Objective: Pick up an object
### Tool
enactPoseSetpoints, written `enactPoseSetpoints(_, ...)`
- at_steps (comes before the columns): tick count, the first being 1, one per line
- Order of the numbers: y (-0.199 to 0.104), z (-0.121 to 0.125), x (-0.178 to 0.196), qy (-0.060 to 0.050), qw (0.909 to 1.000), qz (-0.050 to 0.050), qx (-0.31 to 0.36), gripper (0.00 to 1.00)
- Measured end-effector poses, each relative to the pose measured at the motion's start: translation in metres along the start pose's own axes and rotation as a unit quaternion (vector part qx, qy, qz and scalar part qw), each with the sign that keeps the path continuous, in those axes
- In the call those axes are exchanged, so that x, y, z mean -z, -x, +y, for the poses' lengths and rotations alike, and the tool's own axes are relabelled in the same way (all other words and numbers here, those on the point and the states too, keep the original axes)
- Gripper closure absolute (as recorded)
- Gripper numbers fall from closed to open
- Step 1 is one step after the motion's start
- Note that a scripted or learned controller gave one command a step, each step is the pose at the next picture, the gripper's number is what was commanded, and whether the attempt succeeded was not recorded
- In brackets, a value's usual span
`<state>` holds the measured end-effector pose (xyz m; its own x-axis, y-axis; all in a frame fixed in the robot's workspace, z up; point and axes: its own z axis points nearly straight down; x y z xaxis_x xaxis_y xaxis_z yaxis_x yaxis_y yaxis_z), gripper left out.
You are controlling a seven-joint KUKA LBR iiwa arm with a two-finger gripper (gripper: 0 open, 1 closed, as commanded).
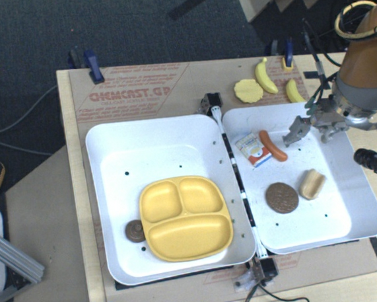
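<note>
Left bin (106, 188): shallow white plastic with rounded corners. A yellow three-compartment tray (184, 218) lies in its near half; a small brown disc (135, 231) touches the tray's left edge.
Right bin (354, 220): the same glossy white shell, set just beside the left one.
Near items: a round, dark brown cookie (282, 197) is seen beside a tan, loaf-shaped bread piece (312, 184) to its right.
Farther items: a small white carton (252, 149) lies touching a red sausage (273, 145).
Gripper (295, 132): metal, held over the far right of the right bin, just right of the sausage; whether the fingers are apart cannot be told, and nothing is seen between them.
Bench, far: two yellow bananas (265, 76) and a yellow scalloped disc (248, 91) lie on bare board.
</note>
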<state>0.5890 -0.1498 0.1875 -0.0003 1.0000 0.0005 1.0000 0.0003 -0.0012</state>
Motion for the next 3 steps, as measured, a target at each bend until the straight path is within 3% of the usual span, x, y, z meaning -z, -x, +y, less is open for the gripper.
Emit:
enactPoseSetpoints(1,-0.017,-0.044,-0.108,-0.003,1.0,0.001,0.0,0.0)
enactPoseSetpoints(2,-0.05,-0.094,-0.103,-0.002,1.0,0.001,0.0,0.0)
enactPoseSetpoints(3,-0.049,-0.092,-0.094,0.001,1.0,0.0,-0.001,1.0)
